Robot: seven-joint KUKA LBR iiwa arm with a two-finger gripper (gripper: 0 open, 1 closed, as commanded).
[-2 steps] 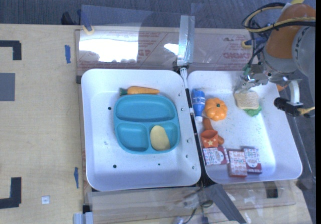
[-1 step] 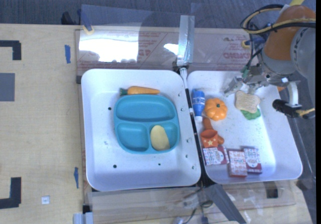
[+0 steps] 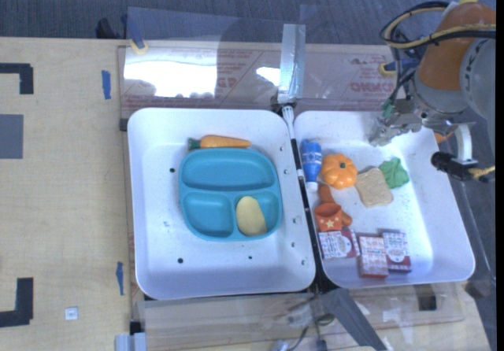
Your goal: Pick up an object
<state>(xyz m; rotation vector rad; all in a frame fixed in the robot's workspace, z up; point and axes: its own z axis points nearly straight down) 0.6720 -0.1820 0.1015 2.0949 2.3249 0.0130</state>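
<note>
Several candidate objects crowd the right bin: one orange toy pumpkin, one blue-capped tube against the inner wall, one tan bread slice, one green leafy piece, one orange-red toy lower down, and three red-and-white cartons in a row near the front wall. None is lifted yet. The gripper hangs over the bin's far right corner, apart from all of them; I cannot tell how its jaws stand.

Tight packing is the likely trouble: a descent onto the bread could catch the green piece touching it, and the round pumpkin may squirt sideways.

The left bin holds one blue divided tray with one yellow lemon-like piece in it, and one carrot just behind.
</note>
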